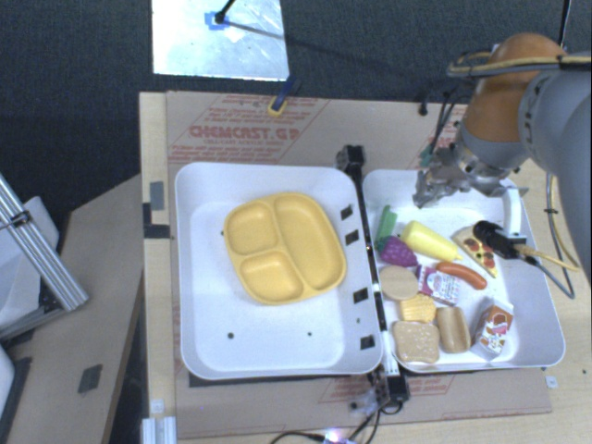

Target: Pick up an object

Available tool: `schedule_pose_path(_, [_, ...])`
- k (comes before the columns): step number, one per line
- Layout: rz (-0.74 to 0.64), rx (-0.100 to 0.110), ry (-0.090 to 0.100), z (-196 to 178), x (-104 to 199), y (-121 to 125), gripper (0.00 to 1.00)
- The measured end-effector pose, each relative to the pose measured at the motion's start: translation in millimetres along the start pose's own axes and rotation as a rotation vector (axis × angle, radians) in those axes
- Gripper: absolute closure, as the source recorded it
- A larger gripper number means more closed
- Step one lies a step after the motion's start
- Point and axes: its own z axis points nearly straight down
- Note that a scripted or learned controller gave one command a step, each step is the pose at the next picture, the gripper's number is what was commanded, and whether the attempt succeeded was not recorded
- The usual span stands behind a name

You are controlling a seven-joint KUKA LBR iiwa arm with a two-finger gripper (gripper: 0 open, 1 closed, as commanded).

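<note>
Many toy foods [444,289] crowd right bin [541,340], right half of frame; left bin [199,340] holds yellow tray [282,246]. We judge approach step: nothing lifted yet. Claw [435,191] hangs over right bin's upper edge, above yellow corn [427,239]; spread or pressed together, we cannot tell. Arm [518,100] enters from upper right, wrist pointing down-left. Next move, we judge: descend onto one piece, pinch.

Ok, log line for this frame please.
phase: approach | gripper: above right bin's far end, nothing visibly held | toy food: in right bin | yellow tray: in left bin
</note>
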Motion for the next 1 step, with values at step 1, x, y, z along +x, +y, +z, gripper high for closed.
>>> schedule_pose_path(1, [-0.004, -0.003, -0.001, -63.0, -2.8, 9.0, 1.00])
